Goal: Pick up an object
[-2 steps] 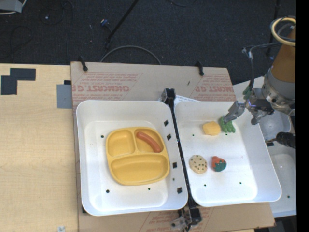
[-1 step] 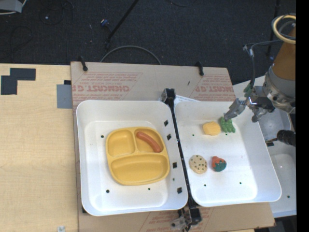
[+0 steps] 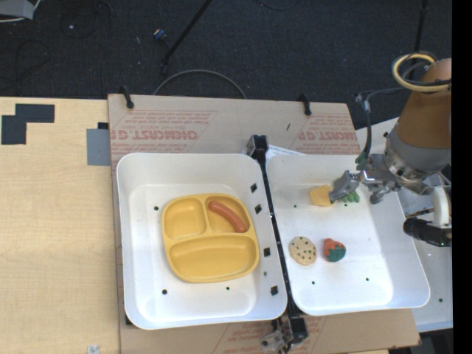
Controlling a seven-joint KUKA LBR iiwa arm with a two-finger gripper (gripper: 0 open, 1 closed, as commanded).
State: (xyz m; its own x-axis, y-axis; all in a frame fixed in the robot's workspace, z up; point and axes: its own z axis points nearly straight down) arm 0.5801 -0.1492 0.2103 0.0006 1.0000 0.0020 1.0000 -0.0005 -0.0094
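Cardboard sheet (image 3: 184, 127) print unreadable, cookie (image 3: 302, 250), pincer (image 3: 345, 189) grip state unclear beside yellow piece (image 3: 320, 196)

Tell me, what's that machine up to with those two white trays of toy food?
A robot arm reaches in over the right-hand bin, trying to pick something up. Its gripper sits low beside a yellow piece and a small green piece near the back of that bin. A cookie and a red and green toy lie nearer the front, untouched. In the left bin sits a yellow divided plate with a sausage in its upper right compartment.
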